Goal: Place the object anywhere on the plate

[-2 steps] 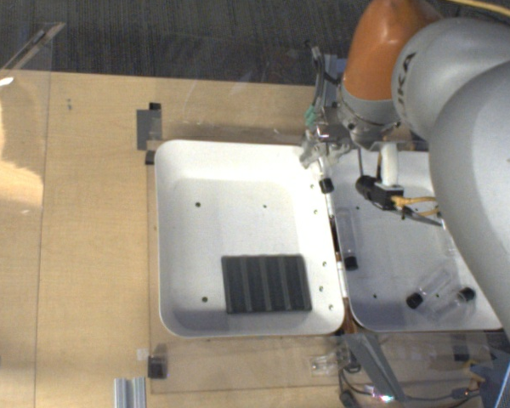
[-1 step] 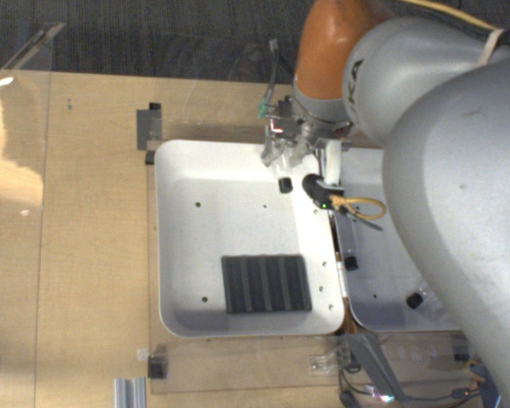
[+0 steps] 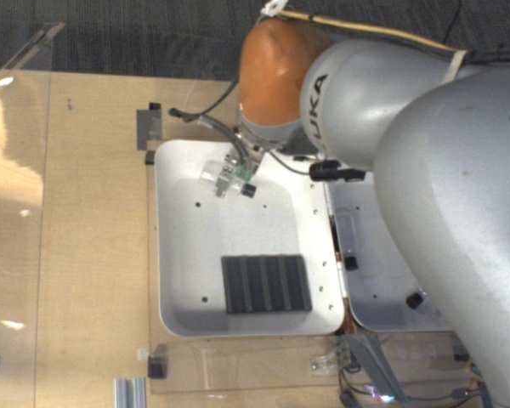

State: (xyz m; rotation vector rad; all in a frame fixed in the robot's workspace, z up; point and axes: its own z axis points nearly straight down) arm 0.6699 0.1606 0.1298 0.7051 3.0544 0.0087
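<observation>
- Right now the gripper (image 3: 229, 175) hangs over the back of the left bin (image 3: 180, 228), near its far wall.
- Fingers: you can't tell wide or narrow; they're translucent and blur against the white floor. Nothing visibly between them.
- Plate (image 3: 265, 283): the dark ribbed slab at the front of that bin, well apart from the gripper.
- Object: likely the small dark piece (image 3: 416, 299) in the right bin (image 3: 382, 308), partly hidden by the arm (image 3: 425, 143). Can't confirm.
- Risks, as judgement:
  - if that's the object, the gripper is over the wrong bin
  - the arm blocks your view of the right bin, so a missed pick could go unseen
  - a small piece could slip from the grip
</observation>
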